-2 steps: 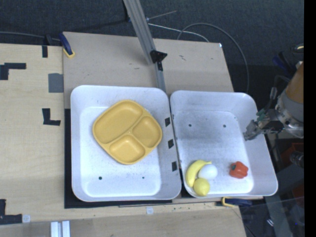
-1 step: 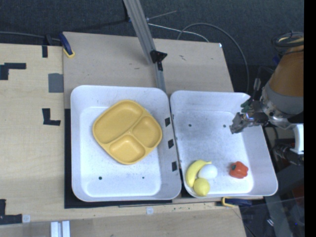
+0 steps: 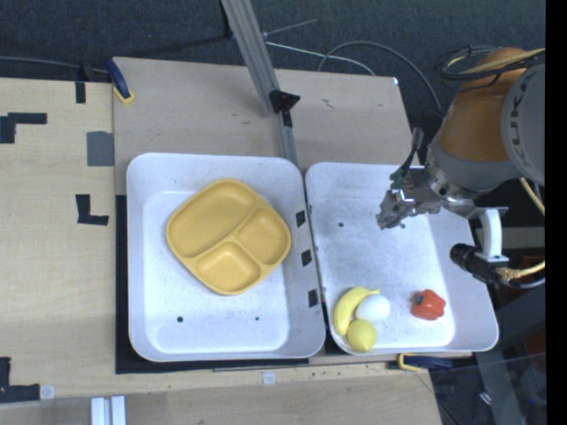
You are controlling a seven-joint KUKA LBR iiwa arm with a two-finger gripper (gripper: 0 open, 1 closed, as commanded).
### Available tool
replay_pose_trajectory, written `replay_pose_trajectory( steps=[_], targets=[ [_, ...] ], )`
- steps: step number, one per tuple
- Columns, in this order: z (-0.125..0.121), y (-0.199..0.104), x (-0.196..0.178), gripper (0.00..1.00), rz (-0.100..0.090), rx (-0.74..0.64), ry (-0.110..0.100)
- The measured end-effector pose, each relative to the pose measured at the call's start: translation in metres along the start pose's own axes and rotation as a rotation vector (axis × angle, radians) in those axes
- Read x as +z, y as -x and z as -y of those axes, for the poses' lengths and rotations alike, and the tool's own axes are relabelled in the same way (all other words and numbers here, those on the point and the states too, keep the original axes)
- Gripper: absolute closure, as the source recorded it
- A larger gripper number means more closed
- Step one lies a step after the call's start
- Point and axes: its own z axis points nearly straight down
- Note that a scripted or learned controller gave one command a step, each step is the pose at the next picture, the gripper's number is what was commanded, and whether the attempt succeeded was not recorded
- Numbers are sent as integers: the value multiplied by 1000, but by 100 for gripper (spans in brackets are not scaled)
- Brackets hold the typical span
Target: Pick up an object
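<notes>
The counter (image 3: 204, 113) stretches out pale and woody, carrying two shallow white bins side by side. The left bin (image 3: 151, 326) holds a yellow divided plate (image 3: 228, 235), three compartments, lying flat a bit above the bin's middle and turned at an angle. The right bin (image 3: 399, 264) sits just beside it, their rims touching along the middle.

The arm (image 3: 496, 122) comes in from the right, grey with its orange band bulging above the wrist, and its gripper (image 3: 392, 217) hangs over the upper part of the right bin, above bare white floor. From where I stand the jaws point down and to the left, and nothing shows between them; whether they are spread or closed I cannot tell.

Down in the right bin's near end the small things gather. A banana (image 3: 348, 304) curls near the lower left corner, a white egg-shaped object (image 3: 376, 308) touching it on the right, and a yellow lemon (image 3: 361, 334) just below both. A small red pepper (image 3: 428, 305) sits apart to the right. All of these lie well apart from the gripper.
</notes>
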Motion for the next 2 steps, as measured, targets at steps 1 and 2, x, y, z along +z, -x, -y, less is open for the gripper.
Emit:
replay_pose_trajectory(
  steps=[1,2],
  targets=[
    [-18,-57,6,100,-1,0,0],
    [-33,-109,1,100,-1,0,1]
  ],
)
